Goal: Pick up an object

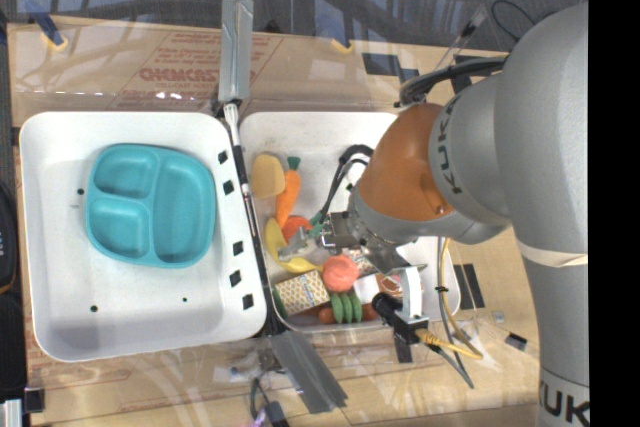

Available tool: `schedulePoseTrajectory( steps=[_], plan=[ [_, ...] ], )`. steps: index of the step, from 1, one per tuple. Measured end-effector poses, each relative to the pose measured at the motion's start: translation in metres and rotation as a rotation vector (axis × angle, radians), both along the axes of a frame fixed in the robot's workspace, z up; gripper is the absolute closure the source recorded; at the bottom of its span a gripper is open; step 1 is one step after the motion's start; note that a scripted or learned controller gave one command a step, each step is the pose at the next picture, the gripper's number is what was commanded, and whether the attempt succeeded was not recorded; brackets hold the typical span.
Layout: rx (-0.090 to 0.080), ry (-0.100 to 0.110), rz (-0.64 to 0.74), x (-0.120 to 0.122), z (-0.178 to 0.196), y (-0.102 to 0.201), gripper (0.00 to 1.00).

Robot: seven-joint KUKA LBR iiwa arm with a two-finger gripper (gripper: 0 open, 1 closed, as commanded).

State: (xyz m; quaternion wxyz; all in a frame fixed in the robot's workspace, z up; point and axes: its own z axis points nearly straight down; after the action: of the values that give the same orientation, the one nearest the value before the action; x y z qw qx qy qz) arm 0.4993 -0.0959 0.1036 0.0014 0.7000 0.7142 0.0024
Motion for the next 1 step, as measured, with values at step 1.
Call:
schedulePoseTrajectory(
  steps=[1],
  plan=[
    [0.000,-0.007,0.125,0.0633,-0.0040,-0.0032,0.00]
  ],
)
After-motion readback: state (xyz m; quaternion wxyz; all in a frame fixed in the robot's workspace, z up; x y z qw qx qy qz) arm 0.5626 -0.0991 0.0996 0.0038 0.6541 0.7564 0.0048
